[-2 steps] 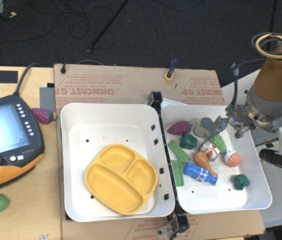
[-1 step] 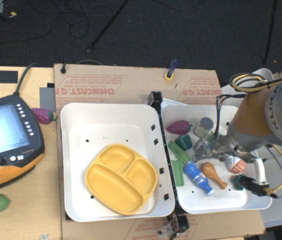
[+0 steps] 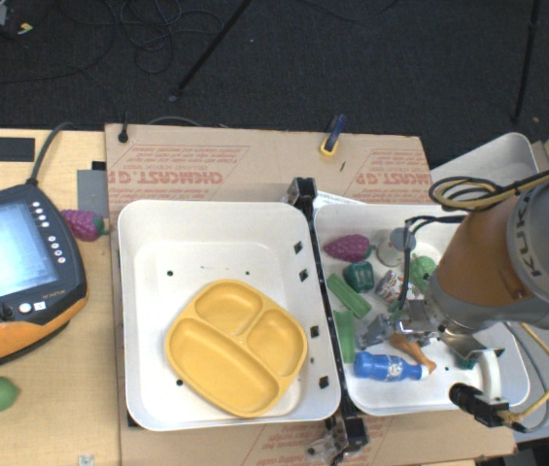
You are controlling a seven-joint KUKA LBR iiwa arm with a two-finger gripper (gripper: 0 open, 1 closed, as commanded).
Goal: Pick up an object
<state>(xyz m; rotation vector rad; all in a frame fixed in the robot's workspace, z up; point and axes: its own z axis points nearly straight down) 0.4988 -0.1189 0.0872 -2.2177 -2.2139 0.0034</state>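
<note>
My gripper (image 3: 398, 330): low in the right bin (image 3: 517, 382), finger spread impossible to tell. Just below it, touching or nearly: blue bottle (image 3: 387, 367). Up-left: green cup (image 3: 360, 277), purple grapes (image 3: 348, 249). Far left: yellow tray (image 3: 237, 346).

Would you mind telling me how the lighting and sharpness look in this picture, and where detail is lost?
In the camera view, light is even and bright on the left bin, whose white floor is nearly washed out; the yellow tray casts only a soft shadow; the floor behind the bench is dark, with cables barely visible; the small things in the right bin look soft and blurred under the arm.
</note>
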